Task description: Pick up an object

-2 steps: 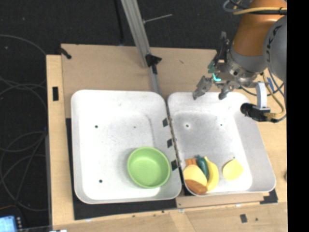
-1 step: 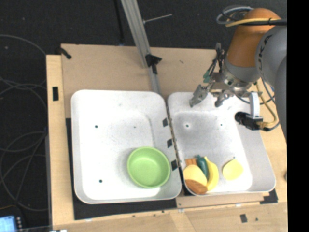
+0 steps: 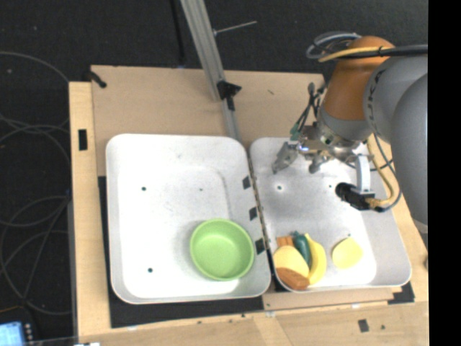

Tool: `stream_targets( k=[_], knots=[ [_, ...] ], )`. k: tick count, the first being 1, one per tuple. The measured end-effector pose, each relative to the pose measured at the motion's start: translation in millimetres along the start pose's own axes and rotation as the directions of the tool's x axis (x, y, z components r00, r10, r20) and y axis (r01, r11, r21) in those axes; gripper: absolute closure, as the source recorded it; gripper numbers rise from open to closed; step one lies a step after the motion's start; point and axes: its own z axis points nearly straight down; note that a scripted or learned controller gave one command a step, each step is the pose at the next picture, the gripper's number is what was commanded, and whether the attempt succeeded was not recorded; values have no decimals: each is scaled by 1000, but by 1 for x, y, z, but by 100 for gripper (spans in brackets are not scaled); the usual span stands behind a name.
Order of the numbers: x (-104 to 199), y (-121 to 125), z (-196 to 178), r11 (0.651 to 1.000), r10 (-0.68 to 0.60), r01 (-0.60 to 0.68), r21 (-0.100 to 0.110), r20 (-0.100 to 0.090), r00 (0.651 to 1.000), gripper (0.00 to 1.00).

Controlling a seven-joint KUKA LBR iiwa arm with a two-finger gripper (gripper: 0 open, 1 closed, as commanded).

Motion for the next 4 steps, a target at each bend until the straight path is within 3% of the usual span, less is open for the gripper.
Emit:
stream_targets(
  k=[1, 2, 4],
  knots=[
    [-2, -1, 53, 1000, 1, -1, 1, 1, 1000, 0],
    [-2, 1, 38, 1000, 4, -4, -7, -2, 1000, 100],
    [7, -3, -79, 1000, -4, 4, -5, -2, 1000, 100]
  ],
)
